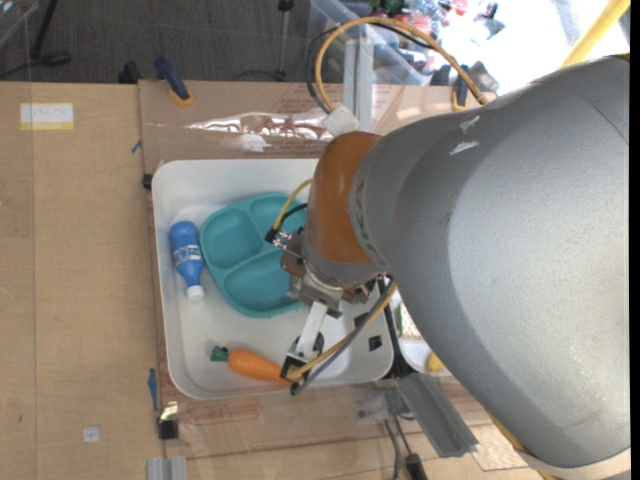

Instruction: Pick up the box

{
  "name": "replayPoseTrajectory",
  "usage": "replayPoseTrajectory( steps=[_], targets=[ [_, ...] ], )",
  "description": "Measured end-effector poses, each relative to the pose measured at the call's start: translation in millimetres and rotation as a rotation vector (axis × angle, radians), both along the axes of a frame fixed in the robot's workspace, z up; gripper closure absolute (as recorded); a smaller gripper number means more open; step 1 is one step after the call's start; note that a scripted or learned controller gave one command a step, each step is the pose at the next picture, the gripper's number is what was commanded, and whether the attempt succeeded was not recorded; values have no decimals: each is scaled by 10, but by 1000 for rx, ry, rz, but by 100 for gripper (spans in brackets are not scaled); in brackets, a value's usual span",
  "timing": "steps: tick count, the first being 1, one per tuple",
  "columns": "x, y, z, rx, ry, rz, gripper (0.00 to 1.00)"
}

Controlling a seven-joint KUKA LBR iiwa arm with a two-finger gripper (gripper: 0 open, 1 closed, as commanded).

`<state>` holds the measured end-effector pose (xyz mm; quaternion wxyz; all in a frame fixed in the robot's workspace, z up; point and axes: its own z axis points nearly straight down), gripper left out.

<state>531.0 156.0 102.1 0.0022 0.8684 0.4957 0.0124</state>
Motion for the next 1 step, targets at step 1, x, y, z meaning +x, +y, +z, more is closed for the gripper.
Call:
replayPoseTrajectory(
  steps=[1],
  targets=[
    [225,668,1038,-14,28,100,100]
  ],
)
